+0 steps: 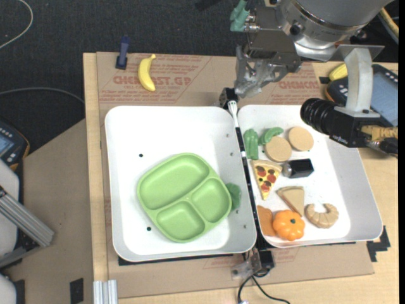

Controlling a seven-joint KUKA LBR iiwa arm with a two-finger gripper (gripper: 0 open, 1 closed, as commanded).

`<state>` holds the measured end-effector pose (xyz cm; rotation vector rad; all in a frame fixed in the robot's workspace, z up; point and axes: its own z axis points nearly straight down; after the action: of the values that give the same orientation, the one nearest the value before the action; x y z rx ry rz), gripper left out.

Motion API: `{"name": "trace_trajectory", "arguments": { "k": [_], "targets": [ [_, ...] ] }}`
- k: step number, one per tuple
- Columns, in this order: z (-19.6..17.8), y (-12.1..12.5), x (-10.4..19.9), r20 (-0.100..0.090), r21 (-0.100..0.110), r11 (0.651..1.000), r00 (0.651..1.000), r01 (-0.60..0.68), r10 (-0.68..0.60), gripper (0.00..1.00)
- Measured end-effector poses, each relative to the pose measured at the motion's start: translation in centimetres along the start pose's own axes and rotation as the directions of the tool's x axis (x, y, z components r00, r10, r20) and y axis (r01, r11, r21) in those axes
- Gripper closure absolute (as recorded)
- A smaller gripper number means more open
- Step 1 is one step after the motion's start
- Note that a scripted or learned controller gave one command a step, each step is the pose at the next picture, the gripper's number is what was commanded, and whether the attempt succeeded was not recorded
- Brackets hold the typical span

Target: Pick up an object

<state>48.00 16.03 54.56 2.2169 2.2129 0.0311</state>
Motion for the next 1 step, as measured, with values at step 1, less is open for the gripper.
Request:
{"name": "trace_trajectory", "arguments": {
  "k": [1],
  "targets": [
    [16.59, -0.57, -1.8, 0.014, 0.037, 0.999, 1.0, -0.003, 0.002, 1.0]
  ]
}}
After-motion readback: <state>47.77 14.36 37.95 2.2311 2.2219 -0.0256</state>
